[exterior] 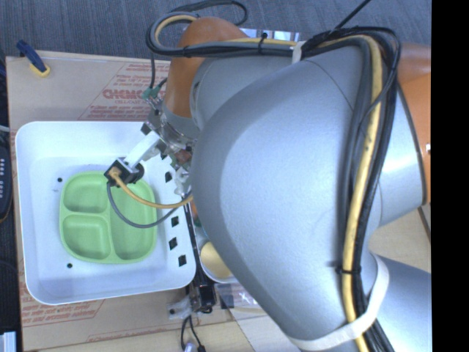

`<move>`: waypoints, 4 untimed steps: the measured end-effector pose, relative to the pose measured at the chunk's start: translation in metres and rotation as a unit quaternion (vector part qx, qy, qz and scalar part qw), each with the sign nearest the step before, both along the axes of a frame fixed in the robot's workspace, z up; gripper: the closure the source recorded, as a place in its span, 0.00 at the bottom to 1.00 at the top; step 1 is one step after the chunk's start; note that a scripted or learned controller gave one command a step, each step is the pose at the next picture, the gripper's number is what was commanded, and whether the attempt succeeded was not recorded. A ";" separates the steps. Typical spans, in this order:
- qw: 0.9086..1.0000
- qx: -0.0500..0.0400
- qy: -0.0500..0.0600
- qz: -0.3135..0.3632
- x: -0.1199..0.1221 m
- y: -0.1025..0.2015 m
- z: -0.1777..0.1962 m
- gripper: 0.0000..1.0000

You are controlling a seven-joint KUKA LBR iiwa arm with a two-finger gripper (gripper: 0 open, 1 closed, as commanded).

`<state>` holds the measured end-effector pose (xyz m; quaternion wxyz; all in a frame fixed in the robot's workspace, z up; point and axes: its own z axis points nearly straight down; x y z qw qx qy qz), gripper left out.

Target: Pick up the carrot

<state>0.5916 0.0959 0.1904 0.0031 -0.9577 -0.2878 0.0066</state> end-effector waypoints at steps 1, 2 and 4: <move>0.999 0.000 0.000 0.037 -0.076 0.019 -0.099 0.00; 0.999 0.000 0.012 0.042 -0.080 0.018 -0.094 1.00; 0.995 0.001 -0.001 -0.100 -0.116 0.073 0.000 1.00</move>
